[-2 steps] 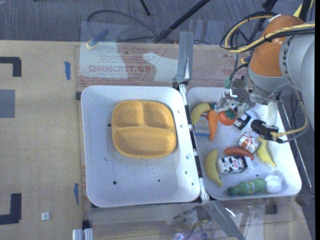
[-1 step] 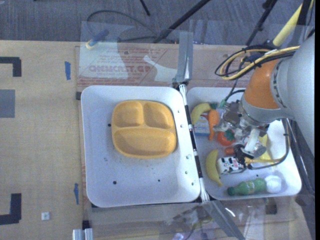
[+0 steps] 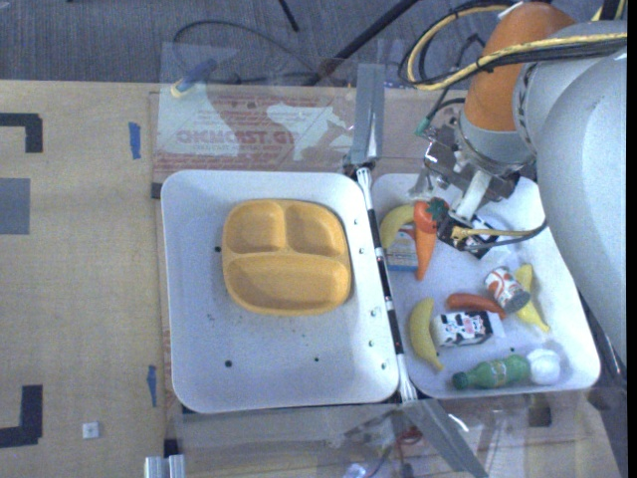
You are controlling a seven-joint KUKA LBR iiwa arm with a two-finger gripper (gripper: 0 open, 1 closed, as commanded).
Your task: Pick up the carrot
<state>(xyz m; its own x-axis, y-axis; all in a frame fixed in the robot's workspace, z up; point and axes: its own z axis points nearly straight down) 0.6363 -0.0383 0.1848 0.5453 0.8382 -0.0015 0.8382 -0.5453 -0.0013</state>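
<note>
Pale wooden bench seen from above at a slant, with two shallow white bins side by side. The left bin (image 3: pixel 199 347) holds a yellow divided plate (image 3: pixel 287 256) with three compartments, lying near the bin's far half. The right bin (image 3: pixel 569 327) is crowded. A grey robot arm (image 3: pixel 587 118) with an orange band (image 3: pixel 508 58) reaches in from the right, and its gripper (image 3: pixel 438 189) hangs over the far left part of this bin. The carrot (image 3: pixel 425 239) is directly below the gripper, orange with a green top, its top end pointing up toward the gripper and its tip pointing toward the near side. Whether the jaws are open or closed, and whether they touch the carrot, cannot be told from this angle. Just left of the carrot, against the bin's left wall, curves a yellow banana (image 3: pixel 395 223). A second banana (image 3: pixel 424 333) lies nearer the front. Beside it sits a small black and white carton (image 3: pixel 466 327), with a slim red-orange vegetable (image 3: pixel 473 302) just behind the carton. A red and white can (image 3: pixel 506 289) lies to the right, touching a third banana (image 3: pixel 532 309). Along the near edge lie a green bottle (image 3: pixel 493 373) and a white ball (image 3: pixel 544 364).
</note>
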